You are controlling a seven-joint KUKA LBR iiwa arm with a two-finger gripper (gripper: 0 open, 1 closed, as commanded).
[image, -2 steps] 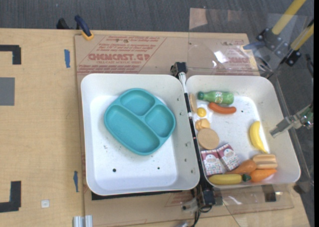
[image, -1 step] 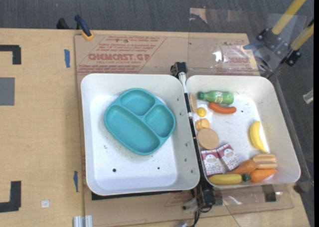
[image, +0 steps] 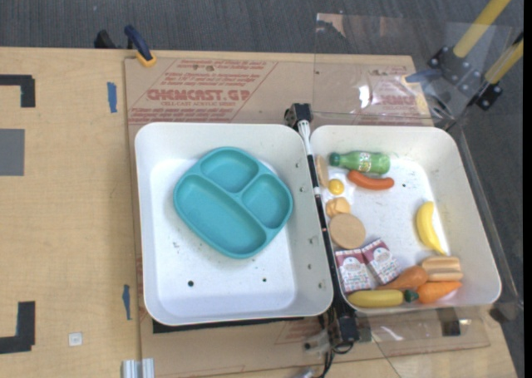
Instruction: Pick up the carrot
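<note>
Pincer: cannot tell from this view whether it is wide, narrow or holding anything.
Carrot (image: 438, 291): my best reading is the bright orange piece at the lower right of the frame, in the near right corner of the right bin (image: 468, 170), with a dark green nub at its left end. It lies flat, not lifted.
Crowding: packed tight. A hot-dog bun (image: 441, 267) touches it from above, a duller orange-brown piece (image: 407, 278) lies just left of it, and a long yellow piece (image: 376, 297) runs along the bin's near wall.
Look-alike: a red-orange stick (image: 371, 180) lies under the green bottle (image: 359, 160) at the upper left of the same bin. A grab aimed by colour could land there or on the brown piece instead.
Wall risk: the carrot sits against the corner rim, so a straight descent may strike the bin's edge or slide off it.
Double-grab risk: closing on the carrot could catch the bun too, or push the pile apart and roll the carrot away.
Slip risk: the shape looks tapered and smooth, so a hold near the thin end would likely squeeze it out.
Other contents: banana (image: 430, 228), tan disc (image: 347, 230) and two small cartons (image: 367, 264) lie apart from the carrot.
Left bin (image: 150, 202): holds a teal divided plate (image: 233, 202), well apart and no hazard.
</note>
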